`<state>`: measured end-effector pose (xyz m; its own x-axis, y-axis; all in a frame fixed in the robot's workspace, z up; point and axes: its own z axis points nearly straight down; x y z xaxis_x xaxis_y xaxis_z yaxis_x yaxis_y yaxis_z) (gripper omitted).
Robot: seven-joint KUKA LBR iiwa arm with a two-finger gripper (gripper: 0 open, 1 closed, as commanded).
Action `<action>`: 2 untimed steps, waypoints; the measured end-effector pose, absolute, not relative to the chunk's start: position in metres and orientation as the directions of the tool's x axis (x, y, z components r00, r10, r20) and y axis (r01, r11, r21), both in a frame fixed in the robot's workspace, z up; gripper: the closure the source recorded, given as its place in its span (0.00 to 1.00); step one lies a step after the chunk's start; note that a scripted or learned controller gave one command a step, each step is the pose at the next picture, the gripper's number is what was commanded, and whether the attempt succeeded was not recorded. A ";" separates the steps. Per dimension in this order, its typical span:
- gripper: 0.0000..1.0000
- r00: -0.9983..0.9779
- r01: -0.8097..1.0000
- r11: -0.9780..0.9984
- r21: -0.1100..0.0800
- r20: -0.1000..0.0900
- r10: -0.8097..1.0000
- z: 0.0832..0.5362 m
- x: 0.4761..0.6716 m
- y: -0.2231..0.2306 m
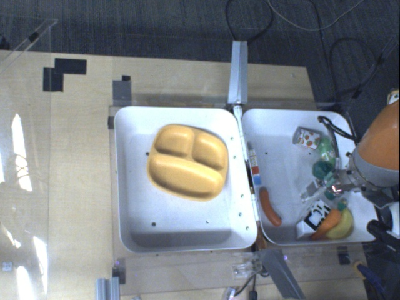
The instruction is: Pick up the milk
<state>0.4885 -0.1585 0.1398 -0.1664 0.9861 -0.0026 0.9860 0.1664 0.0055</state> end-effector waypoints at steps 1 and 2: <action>0.00 -0.465 0.885 0.465 0.009 -0.008 0.885 0.089 0.490 -0.117; 1.00 -0.466 0.885 0.466 0.018 -0.012 0.885 0.101 0.494 -0.116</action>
